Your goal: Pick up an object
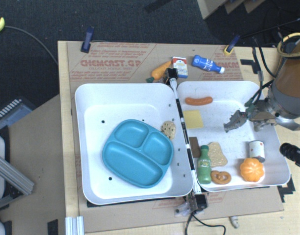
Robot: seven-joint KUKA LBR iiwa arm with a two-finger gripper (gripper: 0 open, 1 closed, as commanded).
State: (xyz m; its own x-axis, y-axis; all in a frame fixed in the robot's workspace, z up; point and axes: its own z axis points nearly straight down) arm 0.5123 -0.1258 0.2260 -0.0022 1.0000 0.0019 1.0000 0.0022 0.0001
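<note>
The right bin (223, 88) holds a reddish sausage (198, 101), a yellow cheese slice (193, 119), a green bottle (204, 164), a bread slice (217, 153), a pretzel (221, 177), an orange (251, 170) and a small white can (257, 150). My gripper (234, 122) hangs over the middle of this bin, right of the cheese slice and above the bread. It touches none of them as far as I can see. The grey arm comes in from the right edge.
The left bin (91, 106) carries a blue divided plate (137, 152) and a cookie (168, 128) by its right wall. Behind the bins on the bench lie a blue bottle (207, 64), a small carton (179, 66) and an orange carrot-like item (161, 70).
</note>
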